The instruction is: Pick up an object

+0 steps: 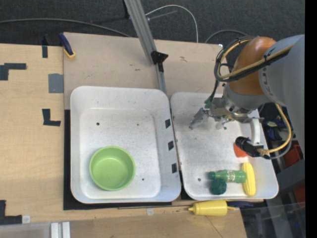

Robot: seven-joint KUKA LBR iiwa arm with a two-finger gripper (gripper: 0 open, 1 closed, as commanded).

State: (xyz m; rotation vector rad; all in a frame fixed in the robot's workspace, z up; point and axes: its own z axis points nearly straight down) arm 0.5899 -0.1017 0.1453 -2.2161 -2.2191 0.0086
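Camera view, right bin (198, 148): green bottle (227, 176) lying on its side near the bin's front edge, dark cap end toward the left bin (81, 133). Touching its far end, a yellow piece (249, 178), perhaps a banana. Likely light, rigid plastic, smooth, prone to rolling; best taken across the middle of the body, clear of the yellow piece. End effector (198, 119) well back from the bottle, toward the bin's rear, released, grasping nothing. Green bowl (112, 167) in the left bin. Yellow bottle (210, 208) on the tabletop (29, 133), just outside the right bin's front edge.
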